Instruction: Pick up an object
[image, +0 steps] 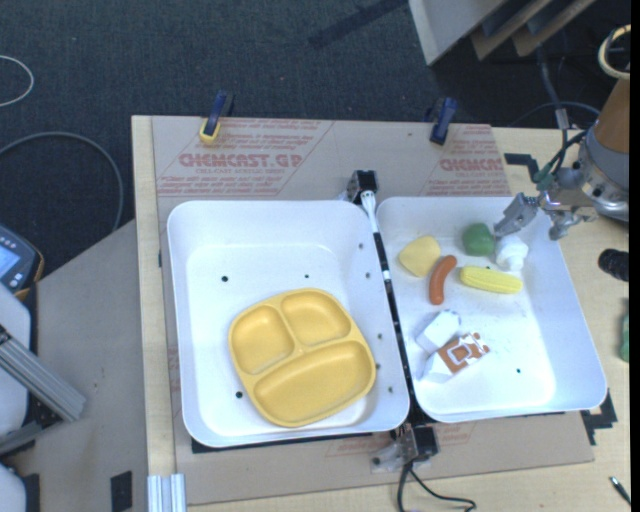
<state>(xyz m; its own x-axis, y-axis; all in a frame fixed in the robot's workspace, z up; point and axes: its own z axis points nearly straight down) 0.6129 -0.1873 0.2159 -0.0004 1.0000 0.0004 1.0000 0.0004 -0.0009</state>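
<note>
My hand (532, 213) hangs open over the right bin's (560, 385) far edge, beside the green toy (478, 239). Nothing is grasped, so the whole pick remains.

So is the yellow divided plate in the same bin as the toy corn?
No, the yellow divided plate lies in the left bin; the toy corn lies in the right bin.

The left bin (190, 300) holds a divided plate (300, 355) toward its lower middle. The right bin (570, 350) holds toy food (460, 262) clustered in its upper part and a small carton (452, 347) lower, centre-left.
</note>
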